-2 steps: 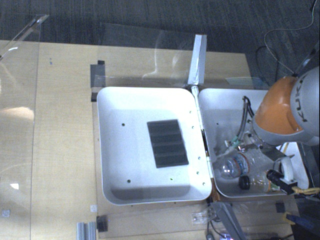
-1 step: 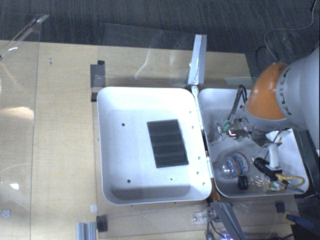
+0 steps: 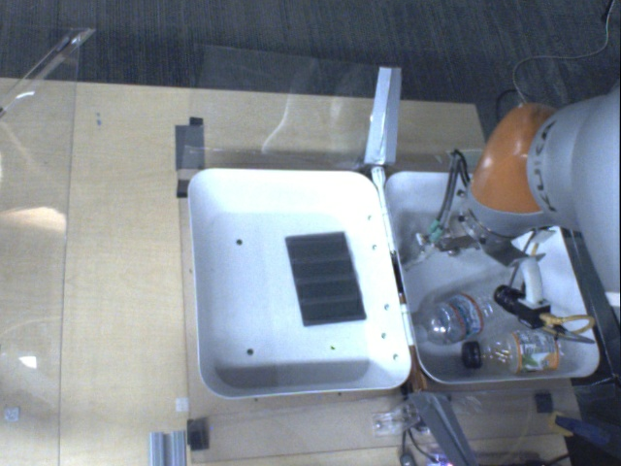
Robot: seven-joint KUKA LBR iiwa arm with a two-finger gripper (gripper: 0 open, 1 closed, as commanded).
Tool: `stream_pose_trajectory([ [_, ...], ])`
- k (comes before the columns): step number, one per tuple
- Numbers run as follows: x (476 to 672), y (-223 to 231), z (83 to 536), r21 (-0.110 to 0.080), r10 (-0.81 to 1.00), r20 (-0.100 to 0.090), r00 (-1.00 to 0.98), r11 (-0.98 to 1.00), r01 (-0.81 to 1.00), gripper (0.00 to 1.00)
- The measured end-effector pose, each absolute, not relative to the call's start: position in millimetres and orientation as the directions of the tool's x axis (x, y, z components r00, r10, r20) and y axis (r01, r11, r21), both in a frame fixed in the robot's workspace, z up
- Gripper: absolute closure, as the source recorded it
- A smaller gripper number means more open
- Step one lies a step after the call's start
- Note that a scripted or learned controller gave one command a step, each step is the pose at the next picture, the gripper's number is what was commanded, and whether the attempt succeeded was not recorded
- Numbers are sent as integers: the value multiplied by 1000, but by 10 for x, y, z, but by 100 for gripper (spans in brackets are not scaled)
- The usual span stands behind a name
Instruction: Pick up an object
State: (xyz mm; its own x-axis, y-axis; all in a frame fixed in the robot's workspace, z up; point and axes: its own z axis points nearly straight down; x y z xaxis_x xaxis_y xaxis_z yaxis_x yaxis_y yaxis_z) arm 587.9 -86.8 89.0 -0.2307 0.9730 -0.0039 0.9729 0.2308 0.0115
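Just the one overhead shot, so here goes. The left bin (image 3: 225, 304) has loads of room: a dark ribbed pad (image 3: 325, 278) lies flat near the middle, turned a bit off square to the walls, with bare white floor all round it and none of its edges touching the rim. Easy access from any side.

The right bin (image 3: 430, 287) is way more cramped. The arm (image 3: 577, 158) comes in from the right, and its orange band (image 3: 509, 158) hangs over the bin's far half. The gripper (image 3: 441, 239) sits low in the far left part of that bin, close to the wall it shares with the left bin. Honestly can't tell whether it's open or closed from this angle, and I don't see anything gripped in it.

Both bottles are on their sides at the near end. The clear bottle (image 3: 451, 318) is near the left wall, apart from the gripper with a patch of bare floor between them. The capped bottle (image 3: 514, 352) lies just beside it, right along the near rim, black cap pointing left. Not much clearance between those two or to the edge.

The bench (image 3: 107, 260) left of the bins is wide open.
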Motion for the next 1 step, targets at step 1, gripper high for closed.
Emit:
stream_pose_trajectory([
  [1,6375,-1138,879,9,928,-5,-373,373,928,0],
])
